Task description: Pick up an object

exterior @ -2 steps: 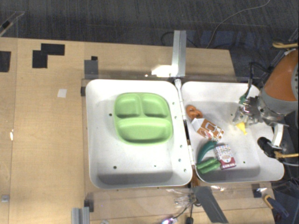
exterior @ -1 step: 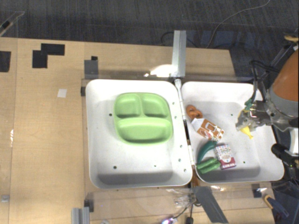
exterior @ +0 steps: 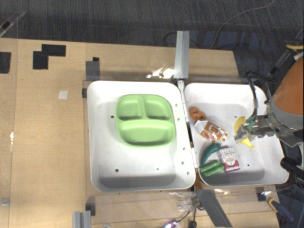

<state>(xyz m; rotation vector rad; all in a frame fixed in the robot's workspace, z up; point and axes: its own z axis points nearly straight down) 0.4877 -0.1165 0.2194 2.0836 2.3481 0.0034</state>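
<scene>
Your pincer [exterior: 249, 132] hangs low over the right bin [exterior: 266, 172], right at a yellow banana [exterior: 240, 125]; you cannot tell whether it grips or is loose. Nearest you in that bin lie green peppers [exterior: 210, 161] and a small packet [exterior: 228, 158], then an orange carton [exterior: 211, 130] and a brown lump [exterior: 195, 113]. The left bin [exterior: 102, 137] holds a green divided plate [exterior: 145, 119], well away from the arm's likely target.

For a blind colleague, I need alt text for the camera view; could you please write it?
A grey robot arm reaches from the right into the right bin, its gripper at a yellow banana. The same bin holds a brown toy, an orange packet, a green vegetable and a small carton. The left bin holds a green divided plate.
</scene>
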